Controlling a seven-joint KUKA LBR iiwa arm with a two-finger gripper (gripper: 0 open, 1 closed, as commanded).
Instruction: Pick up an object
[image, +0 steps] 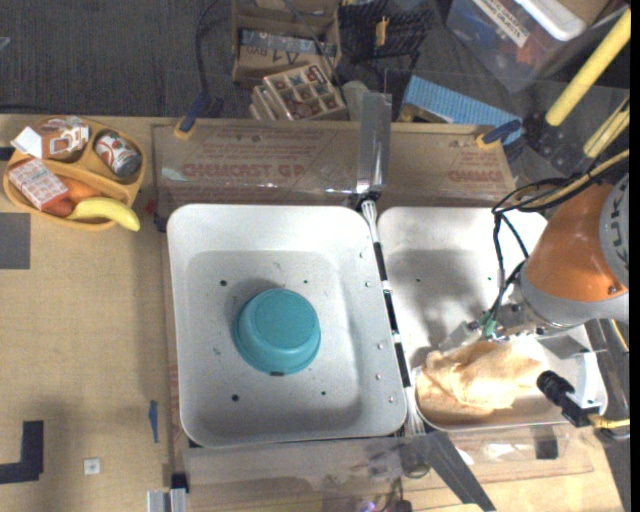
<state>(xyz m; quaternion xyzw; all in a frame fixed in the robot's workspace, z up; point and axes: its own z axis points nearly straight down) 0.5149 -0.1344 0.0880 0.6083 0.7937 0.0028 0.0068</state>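
- A robotics lab or test cell: a grey arm with an orange band (575, 262) works over two white bins (200, 235) on a wooden bench (80, 350).
- Cardboard sheets (265, 160) wall the back.
- A tray of toy food (70, 175) sits nearby.
- Cables and boxes clutter the dark floor (100, 50).

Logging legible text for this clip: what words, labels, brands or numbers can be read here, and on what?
Nothing here reads with certainty.
Cardboard flap behind the left bin: large pale print, reversed and too faint to read.
Cardboard flap behind the right bin: same faint print, unreadable.
Packets in the orange tray: printed labels, too small.
Boxes past the bench: too blurred.
Teal bowl: no text.
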